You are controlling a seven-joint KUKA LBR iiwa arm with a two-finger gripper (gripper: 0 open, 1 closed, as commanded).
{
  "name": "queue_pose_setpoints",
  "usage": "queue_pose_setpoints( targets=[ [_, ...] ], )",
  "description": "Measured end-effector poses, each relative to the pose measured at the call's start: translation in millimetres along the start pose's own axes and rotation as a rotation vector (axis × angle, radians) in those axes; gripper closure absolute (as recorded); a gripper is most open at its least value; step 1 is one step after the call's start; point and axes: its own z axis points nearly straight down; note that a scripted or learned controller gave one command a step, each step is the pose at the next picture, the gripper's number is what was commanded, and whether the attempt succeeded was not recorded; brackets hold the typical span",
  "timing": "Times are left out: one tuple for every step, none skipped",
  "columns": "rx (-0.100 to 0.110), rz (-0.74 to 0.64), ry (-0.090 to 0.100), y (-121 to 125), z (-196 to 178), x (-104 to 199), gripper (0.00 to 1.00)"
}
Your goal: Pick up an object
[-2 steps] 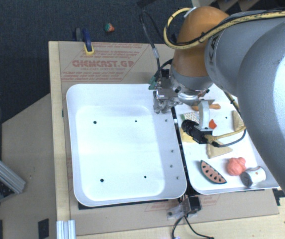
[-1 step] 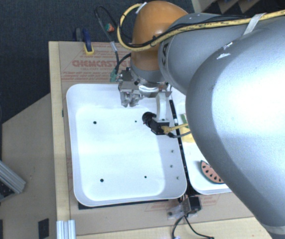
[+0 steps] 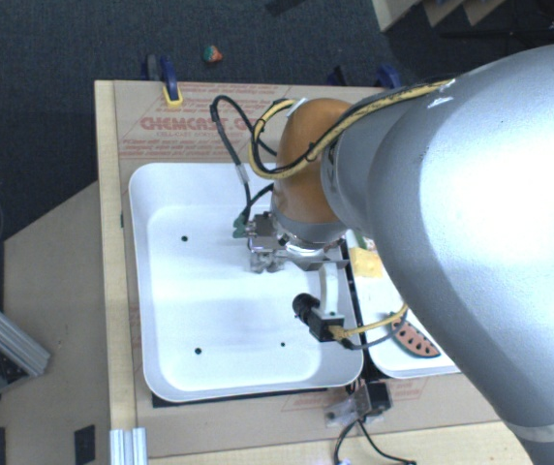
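Objects to pick sit at the edge of what you can see: a yellow piece (image 3: 365,263) and a red, seeded slice-shaped item (image 3: 415,339) lie in the right bin (image 3: 393,358), both partly hidden under the arm. The grey arm (image 3: 471,240) comes in from the right and covers most of that bin, so you cannot tell what else lies there. Its orange band (image 3: 308,168) sits above the wrist, over the seam between the two bins. The gripper (image 3: 262,255) hangs over the upper right part of the left bin (image 3: 161,289), and whether its fingers are spread or pressed together cannot be told from this angle; nothing is visible between them. The left bin's bare white floor carries a few small dark dots. Yellow and black cables (image 3: 258,148) loop around the wrist, and a black connector (image 3: 311,316) hangs just below it, near the divide between the bins. The bins rest on a brown cardboard sheet (image 3: 190,114) with red printing, held by blue and yellow clamps (image 3: 169,80) at the far edge. A small coloured item (image 3: 212,54) lies on the dark floor beyond.
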Motion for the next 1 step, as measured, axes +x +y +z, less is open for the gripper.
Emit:
queue_pose_setpoints(
  targets=[
    [-0.018,-0.007,0.004,73.5,-3.3,55.8,1.0]
  ],
)
